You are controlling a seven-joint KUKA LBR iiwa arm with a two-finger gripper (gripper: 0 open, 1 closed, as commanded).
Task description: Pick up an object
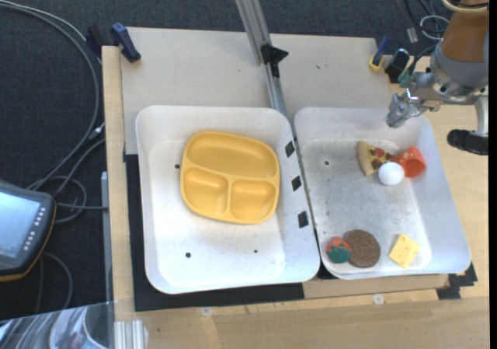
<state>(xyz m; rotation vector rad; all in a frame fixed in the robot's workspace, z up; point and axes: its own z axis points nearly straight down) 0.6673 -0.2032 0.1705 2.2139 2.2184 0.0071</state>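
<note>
1. Arm (466,36) comes in from the right; grey body, orange band above the wrist, at the upper right corner of the view.
2. Gripper (397,116) hangs over the far rim of the right bin (443,207), near its top edge. Nothing seen between the fingers. Cannot tell whether the jaws are wide or narrow; too small and blurred.
3. The right bin holds all the loose items, any of which could be picked.
4. Far group, just below the gripper: pizza slice (368,158), white ball (390,174) and orange cup (414,162). The ball touches or nearly touches the slice and the cup. The cup lies on its side.
5. Near group, along the bin's front edge: brown cookie (362,248), with a small red and green toy (338,249) touching its left side.
6. Yellow cheese wedge (404,250) sits right of the cookie, apart from it, in the front right corner.
7. The left bin (155,184) holds a yellow divided plate (230,176) with three compartments, lying flat near the bin's middle.
8. A metal pole (252,13) slants down from the top to the gap between the bins.
9. A blue clamp (124,41) sits at the board's far left corner. Cables (54,29) trail over the dark carpet on the left.
</note>
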